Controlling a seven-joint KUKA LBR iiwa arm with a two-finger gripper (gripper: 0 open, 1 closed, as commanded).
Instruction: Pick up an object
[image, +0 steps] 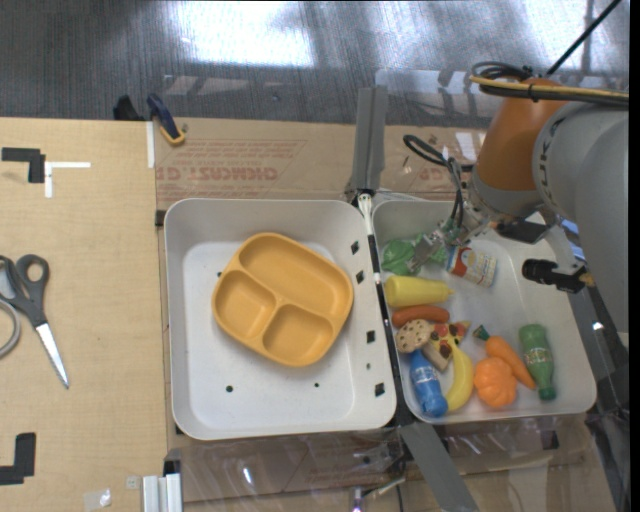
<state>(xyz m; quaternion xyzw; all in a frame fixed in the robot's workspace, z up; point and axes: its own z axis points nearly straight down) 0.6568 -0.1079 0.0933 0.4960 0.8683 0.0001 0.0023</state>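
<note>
Nearest, a blue bottle (426, 383), banana (461, 374) and small pumpkin (495, 381) lie untouched in the right bin (575, 400), while the gripper (440, 243) hangs low at its far left over a green toy (400, 254), nothing visibly lifted yet.

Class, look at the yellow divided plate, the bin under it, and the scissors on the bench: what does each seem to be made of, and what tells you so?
Yellow divided plate: probably moulded plastic, matte, one even colour with soft rounded ridges.
Left bin: likely white plastic, smooth with a slight sheen, rounded corners.
Scissors: metal blades, bright and reflective; the grey handles look like plastic, though that is less sure.
</note>
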